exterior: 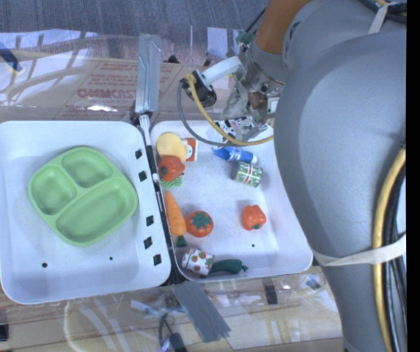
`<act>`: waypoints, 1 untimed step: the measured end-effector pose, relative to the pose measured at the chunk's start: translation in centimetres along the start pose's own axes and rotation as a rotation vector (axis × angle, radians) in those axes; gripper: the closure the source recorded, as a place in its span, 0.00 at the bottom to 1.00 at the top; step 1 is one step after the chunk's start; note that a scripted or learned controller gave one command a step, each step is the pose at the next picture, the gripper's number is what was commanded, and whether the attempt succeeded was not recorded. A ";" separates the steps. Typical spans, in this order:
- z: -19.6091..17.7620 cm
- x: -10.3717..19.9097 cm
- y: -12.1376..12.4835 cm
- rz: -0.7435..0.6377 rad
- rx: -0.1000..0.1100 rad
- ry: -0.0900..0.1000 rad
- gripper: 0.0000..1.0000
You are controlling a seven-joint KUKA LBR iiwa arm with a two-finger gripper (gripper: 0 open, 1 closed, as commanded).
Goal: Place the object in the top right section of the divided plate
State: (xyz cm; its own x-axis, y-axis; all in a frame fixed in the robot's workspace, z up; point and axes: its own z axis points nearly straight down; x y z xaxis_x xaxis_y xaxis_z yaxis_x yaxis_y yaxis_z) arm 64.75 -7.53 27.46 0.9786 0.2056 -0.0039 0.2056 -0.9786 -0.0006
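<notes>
Fingers (248, 127) low at right bin's (286, 226) far rim, spread unclear, just above blue object (233, 154), nothing visibly held

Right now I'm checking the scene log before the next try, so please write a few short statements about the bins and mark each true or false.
1. The green divided plate lies in the left bin. True.
2. The plate already holds a toy vegetable. False: all three of its sections are bare.
3. The carrot lies along the left edge of the right bin. True.
4. The gripper hangs over the plate. False: it is at the far end of the right bin, near the blue item.
5. The small can sits in the left bin. False: it is in the right bin, beside the blue item.
</notes>
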 end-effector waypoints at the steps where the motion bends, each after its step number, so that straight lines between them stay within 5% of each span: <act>1: -0.8 0.0 0.0 -0.005 -0.001 -0.003 1.00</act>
State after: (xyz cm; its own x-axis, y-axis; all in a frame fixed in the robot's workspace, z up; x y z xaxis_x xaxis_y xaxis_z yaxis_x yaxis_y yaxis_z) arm 64.77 -7.52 28.24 0.9776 0.2105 -0.0073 0.2105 -0.9776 0.0006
